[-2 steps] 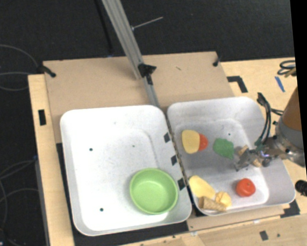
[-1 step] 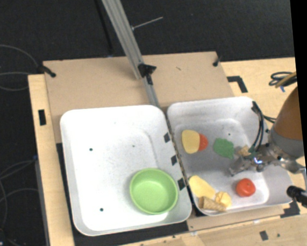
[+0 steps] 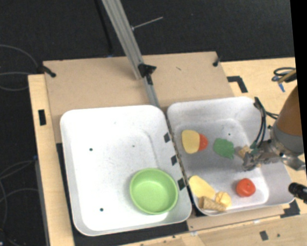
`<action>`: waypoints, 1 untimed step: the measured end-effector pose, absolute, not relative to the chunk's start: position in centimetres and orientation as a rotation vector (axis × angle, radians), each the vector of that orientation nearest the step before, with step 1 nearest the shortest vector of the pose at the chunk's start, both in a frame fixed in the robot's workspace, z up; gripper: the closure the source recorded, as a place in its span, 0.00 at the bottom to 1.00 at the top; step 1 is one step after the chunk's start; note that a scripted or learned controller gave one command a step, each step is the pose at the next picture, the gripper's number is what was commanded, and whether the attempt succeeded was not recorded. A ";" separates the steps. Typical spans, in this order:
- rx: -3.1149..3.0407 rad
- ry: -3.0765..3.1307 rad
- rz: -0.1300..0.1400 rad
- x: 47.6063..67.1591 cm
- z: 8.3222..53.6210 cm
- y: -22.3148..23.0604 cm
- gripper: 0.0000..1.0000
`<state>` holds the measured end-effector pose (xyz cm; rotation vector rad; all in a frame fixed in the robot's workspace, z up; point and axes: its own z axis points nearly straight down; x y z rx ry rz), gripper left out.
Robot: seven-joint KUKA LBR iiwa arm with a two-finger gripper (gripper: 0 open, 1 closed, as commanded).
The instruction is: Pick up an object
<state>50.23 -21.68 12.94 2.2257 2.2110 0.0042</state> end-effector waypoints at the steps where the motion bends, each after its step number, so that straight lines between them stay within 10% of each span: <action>1: 2.218 2.214 0.005 49.9 19.1 -22.2 1.00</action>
